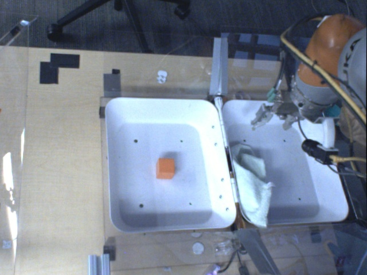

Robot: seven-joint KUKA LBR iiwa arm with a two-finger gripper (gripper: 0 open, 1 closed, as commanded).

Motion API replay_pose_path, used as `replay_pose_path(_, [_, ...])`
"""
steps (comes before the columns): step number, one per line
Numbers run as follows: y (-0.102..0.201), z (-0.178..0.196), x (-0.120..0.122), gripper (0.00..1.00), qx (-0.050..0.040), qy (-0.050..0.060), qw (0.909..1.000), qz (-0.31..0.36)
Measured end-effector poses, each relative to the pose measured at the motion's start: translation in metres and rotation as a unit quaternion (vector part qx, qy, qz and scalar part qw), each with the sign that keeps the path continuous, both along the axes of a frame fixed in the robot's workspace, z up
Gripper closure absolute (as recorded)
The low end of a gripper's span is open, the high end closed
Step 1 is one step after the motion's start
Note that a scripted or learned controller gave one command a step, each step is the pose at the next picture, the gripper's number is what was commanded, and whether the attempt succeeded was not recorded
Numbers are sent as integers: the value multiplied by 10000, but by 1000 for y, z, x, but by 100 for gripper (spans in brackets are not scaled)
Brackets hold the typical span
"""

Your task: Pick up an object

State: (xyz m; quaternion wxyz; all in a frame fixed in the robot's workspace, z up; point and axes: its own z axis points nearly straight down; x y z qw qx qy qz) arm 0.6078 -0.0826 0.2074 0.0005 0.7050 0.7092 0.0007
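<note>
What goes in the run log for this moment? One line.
gripper: above right bin's far edge, holding nothing | small orange cube: left bin | crumpled white cloth: right bin

Block [166, 168] in left bin [123, 211], cloth [255, 188] at left side of right bin [321, 211], gripper [274, 114] over right bin's back edge.

I see an orange cube [166, 168] in a white bin [123, 211], a white cloth [253, 185] beside it, pale wood worktop [57, 153], black patches [57, 66].
</note>
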Motion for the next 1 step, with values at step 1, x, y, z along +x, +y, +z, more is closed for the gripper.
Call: replay_pose_path(1, [-8,-117,-1,0,-2,-31,9997,-224])
